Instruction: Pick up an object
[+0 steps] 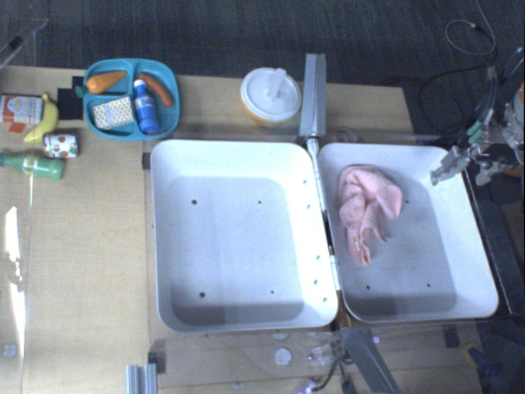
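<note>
Pink cloth (368,210) in right bin (459,294), end effector (449,167) over its rim, grip state unclear.

We see a pale pink cloth (369,210) against the white of the right bin (459,277); the left bin (230,302) is white too, dotted with small dark spots. The table (74,261) is light tan wood. A teal tray (168,84) carries orange and blue pieces. A yellow banana (43,120) lies near a green item, possibly a bottle (34,166).
</note>
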